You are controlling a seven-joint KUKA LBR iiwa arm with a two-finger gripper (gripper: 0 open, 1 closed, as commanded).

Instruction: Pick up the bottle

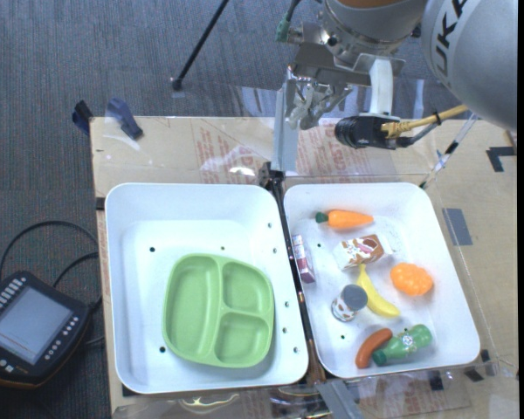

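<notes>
Right bin (pixel 445 234), near edge: green bottle (pixel 404 343), lying on its side, cap end toward the left, touching a red-orange sausage-shaped item (pixel 372 346) just beside it.
Right bin, middle: small can (pixel 350 302) with dark lid; banana (pixel 375 294) touching it on the right; orange fruit (pixel 411 279) farther right; printed packet (pixel 363 250) beyond the banana; slim purple-and-white item (pixel 304 258) along the left wall.
Right bin, far part: carrot (pixel 348 219).
Left bin (pixel 131 216): green divided tray (pixel 219 309), compartments bare.
Surface (pixel 183 147): brown, carries both bins.
Arm: reaches in from the far right; pincer (pixel 310 103) hangs above the far edge of the surface, beyond both bins, well apart from the bottle. Whether it is spread or closed cannot be told; nothing visible in its grip.
Progress: none evident. Bottle lies in the bin, ungrasped. Remaining, by judgement: travel to the near right corner, descend, grasp, lift.
</notes>
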